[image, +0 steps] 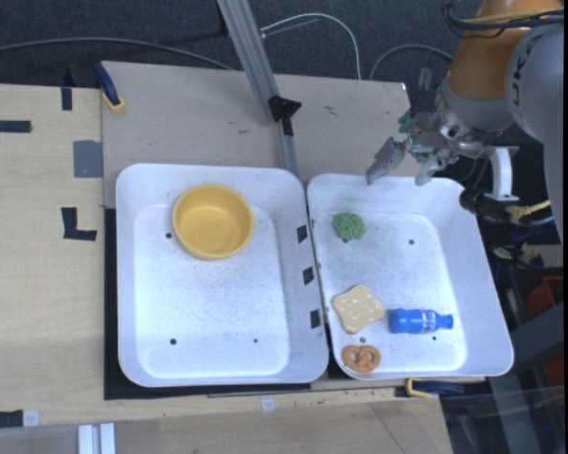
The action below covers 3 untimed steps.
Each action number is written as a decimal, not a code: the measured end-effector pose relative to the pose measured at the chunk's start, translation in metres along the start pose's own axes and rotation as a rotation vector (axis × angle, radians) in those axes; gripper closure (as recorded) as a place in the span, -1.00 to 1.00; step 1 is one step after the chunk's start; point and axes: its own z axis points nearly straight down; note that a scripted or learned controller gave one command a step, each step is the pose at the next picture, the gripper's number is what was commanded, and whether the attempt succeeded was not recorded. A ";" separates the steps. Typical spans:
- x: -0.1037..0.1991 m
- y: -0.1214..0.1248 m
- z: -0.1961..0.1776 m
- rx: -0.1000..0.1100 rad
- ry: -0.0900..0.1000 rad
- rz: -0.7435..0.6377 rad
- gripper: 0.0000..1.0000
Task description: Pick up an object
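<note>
While my gripper (399, 169) hovers with jaws apart and empty above the right bin's (478, 253) far rim, I note the green broccoli piece (348, 225) lying in that bin, near its far-left corner.

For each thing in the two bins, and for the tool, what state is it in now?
yellow bowl: upright, in the left bin
broccoli: resting in the right bin
toast: lying flat
blue bottle: on its side
pretzel: flat on the bin's rim
tool: open, holding nothing
</note>
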 end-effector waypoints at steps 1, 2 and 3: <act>0.000 0.000 0.000 0.000 0.000 0.000 -1.00; -0.002 -0.002 0.044 0.005 -0.001 0.001 -1.00; -0.004 0.001 0.108 0.007 0.000 0.001 -1.00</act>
